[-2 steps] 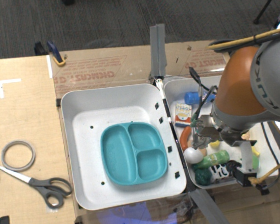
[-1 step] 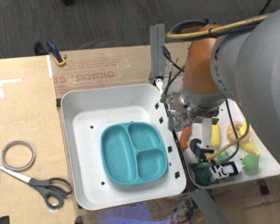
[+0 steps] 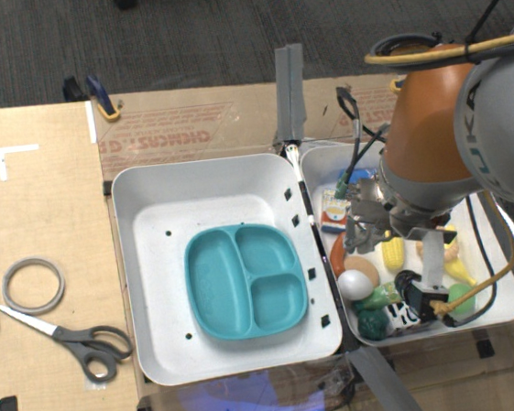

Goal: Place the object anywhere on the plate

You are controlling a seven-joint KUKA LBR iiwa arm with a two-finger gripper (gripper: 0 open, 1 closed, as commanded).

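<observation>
One teal plate (image 3: 245, 280), three compartments, sits centre of left bin (image 3: 143, 259), long axis running top to bottom of frame, slightly tilted. Toy food pile in right bin (image 3: 499, 306), lower right: corn (image 3: 392, 252), egg (image 3: 355, 282), broccoli (image 3: 374, 322). My gripper (image 3: 367, 224) above pile; finger state hidden, cannot tell. Scissors (image 3: 74, 339), tape roll (image 3: 33, 284) at far left.

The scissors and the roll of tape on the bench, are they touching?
Cannot tell. In the camera view one scissors blade tip reaches right to the lower edge of the tape roll; neither contact nor a gap shows plainly.

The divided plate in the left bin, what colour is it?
Teal, a plain turquoise blue, seen in the camera view: the plate.
</observation>
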